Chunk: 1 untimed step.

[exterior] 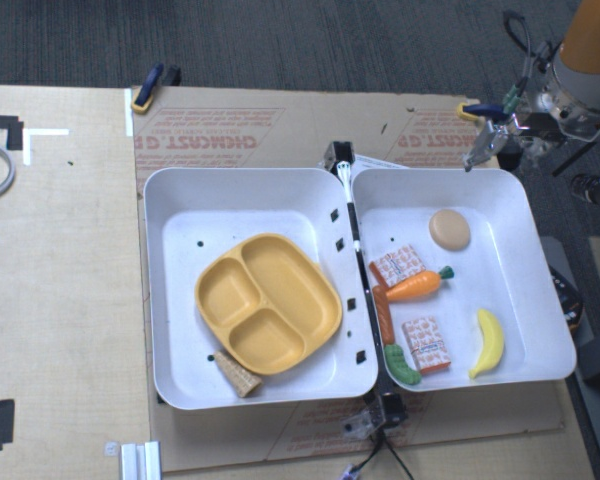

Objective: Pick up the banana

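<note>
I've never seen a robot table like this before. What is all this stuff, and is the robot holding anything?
You are looking down from one camera above a bench. The grey robot arm with an orange band reaches in from the right; its tool hangs above the right white bin's far edge, with nothing between its fingers. That bin holds toy food: a yellow plastic banana, which the robot should pick up, an orange carrot and a round tan bun. The left white bin holds a yellow divided plate.

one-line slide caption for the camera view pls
Arm's tool hovers past the right bin's far rim; the banana lies untouched by the bin's near right edge, right of a carrot.
</note>
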### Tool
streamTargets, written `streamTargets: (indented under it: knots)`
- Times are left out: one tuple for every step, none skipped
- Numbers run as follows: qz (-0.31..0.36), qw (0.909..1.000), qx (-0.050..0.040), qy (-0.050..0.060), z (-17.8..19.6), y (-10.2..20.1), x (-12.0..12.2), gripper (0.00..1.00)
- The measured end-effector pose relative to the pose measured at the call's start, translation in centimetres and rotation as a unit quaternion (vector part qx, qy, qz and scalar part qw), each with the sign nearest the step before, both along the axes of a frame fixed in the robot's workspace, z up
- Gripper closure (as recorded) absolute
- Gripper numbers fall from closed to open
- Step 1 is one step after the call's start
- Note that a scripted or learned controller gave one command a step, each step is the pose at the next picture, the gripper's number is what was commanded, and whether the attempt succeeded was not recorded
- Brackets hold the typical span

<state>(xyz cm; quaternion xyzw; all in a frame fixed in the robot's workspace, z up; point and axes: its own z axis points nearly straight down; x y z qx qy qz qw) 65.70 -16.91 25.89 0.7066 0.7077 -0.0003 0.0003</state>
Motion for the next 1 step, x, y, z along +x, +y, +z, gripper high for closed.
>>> streamTargets:
  knots:
    - [0.083, 0.9965, 0.0000, 0.000, -3.33, -4.25, -5.78, 0.00]
